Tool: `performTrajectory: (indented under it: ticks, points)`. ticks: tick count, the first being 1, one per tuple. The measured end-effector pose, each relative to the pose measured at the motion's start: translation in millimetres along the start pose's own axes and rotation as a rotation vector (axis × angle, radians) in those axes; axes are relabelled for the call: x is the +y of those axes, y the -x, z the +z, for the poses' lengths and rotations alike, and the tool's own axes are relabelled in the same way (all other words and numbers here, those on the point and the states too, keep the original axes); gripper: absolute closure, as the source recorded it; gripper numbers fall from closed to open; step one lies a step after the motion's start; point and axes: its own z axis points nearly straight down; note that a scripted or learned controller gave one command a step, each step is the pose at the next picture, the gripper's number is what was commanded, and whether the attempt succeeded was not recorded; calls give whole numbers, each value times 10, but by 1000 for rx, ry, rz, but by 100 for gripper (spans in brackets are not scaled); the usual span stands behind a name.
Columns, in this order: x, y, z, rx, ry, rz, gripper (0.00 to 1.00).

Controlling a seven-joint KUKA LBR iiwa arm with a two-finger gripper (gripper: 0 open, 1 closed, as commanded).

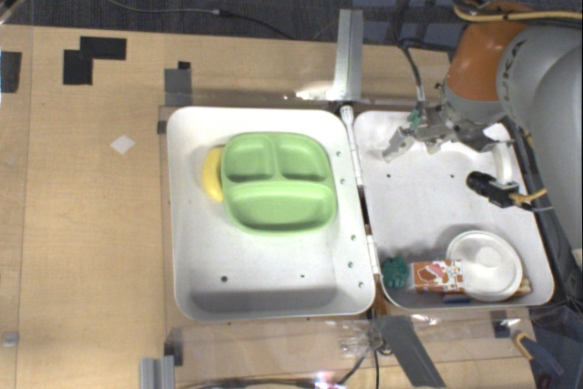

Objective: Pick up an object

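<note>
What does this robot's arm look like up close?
The arm is bulky, rounded and grey, with an orange band above the wrist. Dark cables run along it, and it ends in a small metallic gripper.

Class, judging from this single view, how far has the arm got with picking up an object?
Done: the gripper is over the right bin's far corner. In hand: nothing visible. Left: the whole pick; the white bowl, carton and green divided plate all still lie in the bins.

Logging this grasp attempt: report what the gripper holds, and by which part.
Nothing is visibly held. The two-finger gripper sits over bare floor in the upper part of the right white bin, apart from the objects along that bin's lower edge.
</note>
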Motion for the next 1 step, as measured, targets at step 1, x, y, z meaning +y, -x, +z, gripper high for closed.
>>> performTrajectory:
  ticks: [1]
  points:
    - [100,-139,116,2,-10,-4,0]
